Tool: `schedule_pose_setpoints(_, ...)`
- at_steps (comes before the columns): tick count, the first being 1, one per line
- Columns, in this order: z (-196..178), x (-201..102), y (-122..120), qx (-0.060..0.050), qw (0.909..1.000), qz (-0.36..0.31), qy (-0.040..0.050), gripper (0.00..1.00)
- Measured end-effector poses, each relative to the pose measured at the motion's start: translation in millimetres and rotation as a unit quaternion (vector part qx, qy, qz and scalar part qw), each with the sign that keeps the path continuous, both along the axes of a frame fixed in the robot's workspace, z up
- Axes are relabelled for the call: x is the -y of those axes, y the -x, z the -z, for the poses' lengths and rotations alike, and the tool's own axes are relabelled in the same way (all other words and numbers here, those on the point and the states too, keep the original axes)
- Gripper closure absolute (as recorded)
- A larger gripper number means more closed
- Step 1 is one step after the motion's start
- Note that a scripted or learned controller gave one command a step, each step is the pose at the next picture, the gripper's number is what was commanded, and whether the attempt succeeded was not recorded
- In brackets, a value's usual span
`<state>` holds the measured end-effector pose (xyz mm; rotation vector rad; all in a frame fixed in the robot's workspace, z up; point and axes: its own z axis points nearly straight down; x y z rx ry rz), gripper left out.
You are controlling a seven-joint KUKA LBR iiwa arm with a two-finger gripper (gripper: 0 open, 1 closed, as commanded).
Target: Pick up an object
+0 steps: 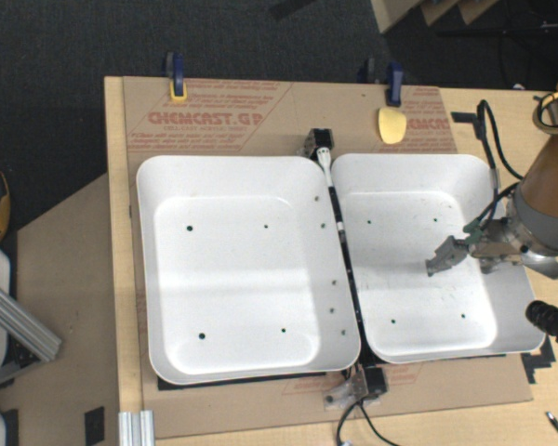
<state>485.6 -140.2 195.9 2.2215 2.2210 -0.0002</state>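
1. The step in hand looked like the grasp itself. The gripper [444, 260] sat low over the floor of the right bin [418, 179], at centre-right of the frame.
2. Whether it was apart or together could not be told at this slant and size.
3. A small grey shape [434, 266] lay at the gripper's left tip, against the white floor. It may have been the object to pick or part of the gripper itself; the view did not settle it.
4. To do the step well, I judged the close should finish fully with the tip down at floor level. The lift should then go straight up and slowly, so a thin hold would not slip.
5. The tip stood well apart from every wall, so a vertical rise looked free. It was also well apart from the divider beside the left bin [223, 184].
6. A pale yellow piece [391, 125] lay on the board [214, 114] in the upper part of the frame. It was just below a blue clamp [393, 77] and outside both bins.
7. The arm [544, 193] entered from the right edge at mid-height. Its wrist was tilted so the gripper pointed left and slightly down into the bin.
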Motion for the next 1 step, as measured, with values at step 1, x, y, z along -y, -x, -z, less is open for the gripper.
schedule_pose_setpoints(1,-201.2,-5.5,-25.4,0.011,0.9999,-0.002,0.0027,0.00)
